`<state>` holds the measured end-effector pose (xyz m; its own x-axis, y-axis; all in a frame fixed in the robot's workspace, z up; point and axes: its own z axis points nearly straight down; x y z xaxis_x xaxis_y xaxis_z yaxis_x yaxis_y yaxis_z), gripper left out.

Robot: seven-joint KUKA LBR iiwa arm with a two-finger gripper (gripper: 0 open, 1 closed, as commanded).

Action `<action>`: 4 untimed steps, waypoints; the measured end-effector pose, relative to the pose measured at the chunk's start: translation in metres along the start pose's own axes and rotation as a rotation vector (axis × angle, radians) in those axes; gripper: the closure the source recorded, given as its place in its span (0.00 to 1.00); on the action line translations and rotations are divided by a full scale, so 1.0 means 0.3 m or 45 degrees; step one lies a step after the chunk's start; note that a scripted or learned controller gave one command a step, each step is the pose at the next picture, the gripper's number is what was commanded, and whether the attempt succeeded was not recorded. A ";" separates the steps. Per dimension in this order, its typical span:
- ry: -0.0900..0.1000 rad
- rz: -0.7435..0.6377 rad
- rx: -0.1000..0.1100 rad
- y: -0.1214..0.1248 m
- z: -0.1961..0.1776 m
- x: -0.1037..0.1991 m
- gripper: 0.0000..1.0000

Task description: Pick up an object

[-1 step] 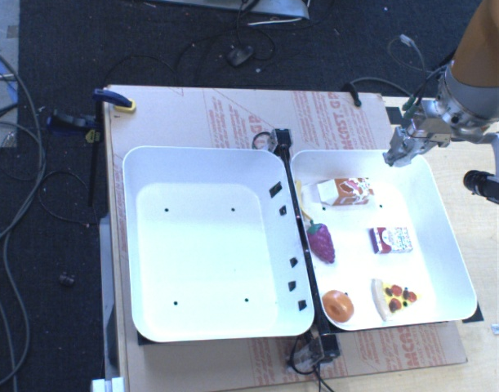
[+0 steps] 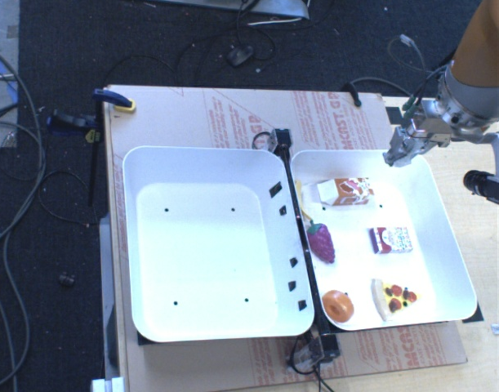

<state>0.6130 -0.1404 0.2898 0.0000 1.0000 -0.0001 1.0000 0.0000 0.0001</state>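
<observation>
Dark carpet with loose cables surrounds your bench (image 2: 233,113), a pale board that carries two shallow white bins side by side.

Nearest to you, in the right bin (image 2: 445,219), an orange round fruit (image 2: 338,305) lies close to the near rim, and just right of it sits a pale wedge with red and dark spots (image 2: 394,298). Both are apart from each other, so I judge either one can be taken from above, but the near wall is close to them.

Further in, a purple toy like a grape bunch (image 2: 321,242) lies against the divider between the bins, which leaves little room on its left side. A small red and white packet (image 2: 391,240) rests in the open middle, with free floor all around; it seems the easiest choice.

Toward the far wall, a brown and white carton (image 2: 344,191) lies flat.

The left bin (image 2: 143,219) offers wide open floor.

Farthest, the gripper (image 2: 398,155) hangs above the far right corner of the right bin, near the rim and well apart from every object. You cannot tell from this slant how it is set, and nothing is seen inside it.
</observation>
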 end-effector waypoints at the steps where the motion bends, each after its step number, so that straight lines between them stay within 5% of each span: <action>1: 0.001 0.000 0.007 -0.005 0.211 -0.004 0.00; 3: 0.001 0.001 0.006 -0.010 0.605 -0.043 0.00; 4: 0.000 0.000 -0.001 -0.005 0.562 -0.042 1.00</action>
<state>0.6115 -0.1531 0.1214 -0.0001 1.0000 -0.0001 1.0000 0.0001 0.0007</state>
